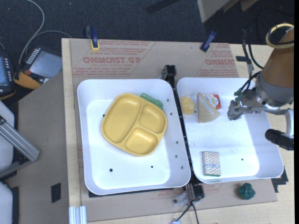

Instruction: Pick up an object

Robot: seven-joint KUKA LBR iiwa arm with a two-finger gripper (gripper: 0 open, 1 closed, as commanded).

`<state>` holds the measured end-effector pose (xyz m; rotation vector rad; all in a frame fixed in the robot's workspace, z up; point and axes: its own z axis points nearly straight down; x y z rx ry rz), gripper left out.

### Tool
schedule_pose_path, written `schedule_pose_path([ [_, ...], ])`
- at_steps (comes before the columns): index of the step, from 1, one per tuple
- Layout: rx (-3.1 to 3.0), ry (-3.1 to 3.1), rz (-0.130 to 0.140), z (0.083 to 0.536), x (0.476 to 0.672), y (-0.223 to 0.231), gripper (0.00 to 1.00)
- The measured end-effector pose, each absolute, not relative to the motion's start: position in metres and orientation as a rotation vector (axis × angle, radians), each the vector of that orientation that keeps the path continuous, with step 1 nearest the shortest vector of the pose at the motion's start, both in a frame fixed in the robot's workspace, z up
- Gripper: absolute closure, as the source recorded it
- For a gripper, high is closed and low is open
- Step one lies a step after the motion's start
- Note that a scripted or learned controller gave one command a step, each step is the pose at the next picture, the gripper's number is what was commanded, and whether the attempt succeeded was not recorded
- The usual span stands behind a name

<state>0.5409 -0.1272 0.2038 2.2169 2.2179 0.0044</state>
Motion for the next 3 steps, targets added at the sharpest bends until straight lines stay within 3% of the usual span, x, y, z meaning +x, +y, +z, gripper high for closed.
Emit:
schedule_pose_path([
  [1, 2.216, 2.218, 0.004, 0.248, 0.543, -0.132, 1.0],
  [2, 2.214, 2.227, 0.005, 0.253, 0.549, -0.082, 1.0],
  [3, 2.218, 2.23, 0.0, 0.24, 0.541, -0.035, 1.0],
])
